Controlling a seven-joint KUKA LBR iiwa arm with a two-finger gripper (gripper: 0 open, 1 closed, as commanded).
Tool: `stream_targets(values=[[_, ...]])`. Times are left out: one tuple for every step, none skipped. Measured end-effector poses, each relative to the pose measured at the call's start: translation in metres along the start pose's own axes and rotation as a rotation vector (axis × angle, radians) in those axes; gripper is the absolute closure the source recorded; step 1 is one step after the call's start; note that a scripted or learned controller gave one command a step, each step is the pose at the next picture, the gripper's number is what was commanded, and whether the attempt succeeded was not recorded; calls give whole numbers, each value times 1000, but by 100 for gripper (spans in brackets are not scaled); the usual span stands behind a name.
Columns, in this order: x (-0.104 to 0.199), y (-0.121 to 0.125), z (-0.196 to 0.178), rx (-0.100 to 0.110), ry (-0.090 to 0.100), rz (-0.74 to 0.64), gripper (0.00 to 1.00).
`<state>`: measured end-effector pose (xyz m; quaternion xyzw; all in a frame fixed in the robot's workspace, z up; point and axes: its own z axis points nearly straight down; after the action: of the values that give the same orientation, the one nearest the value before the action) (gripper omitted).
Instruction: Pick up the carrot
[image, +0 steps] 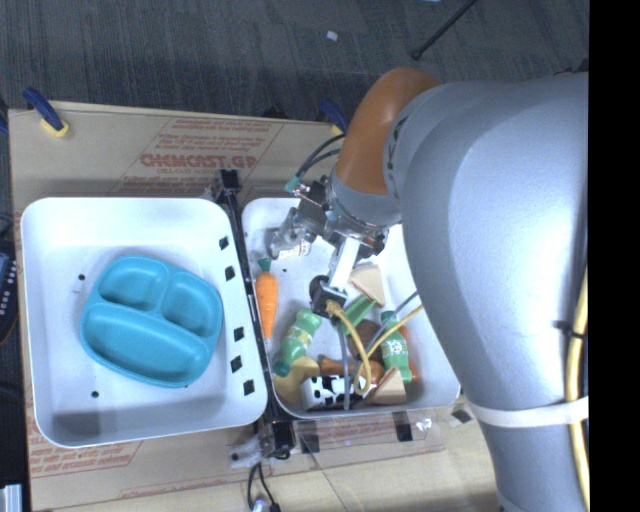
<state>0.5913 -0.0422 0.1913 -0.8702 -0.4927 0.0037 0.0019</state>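
Arm poised above the carrot (266, 301).

The jaws' state cannot be told; they should descend just left of the green bottle (296, 339), straddling the carrot's width.

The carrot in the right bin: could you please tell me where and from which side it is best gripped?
Probably around its orange middle, coming straight down. The carrot lies flat and lengthwise along the right bin's left wall, green top at the far end. That wall crowds one side and a green bottle sits near its lower end, so the upper middle offers most room.
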Motion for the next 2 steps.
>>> stream_targets(values=[[-56,1,70,7,-1,214,0],[-66,1,101,13,1,651,0]])
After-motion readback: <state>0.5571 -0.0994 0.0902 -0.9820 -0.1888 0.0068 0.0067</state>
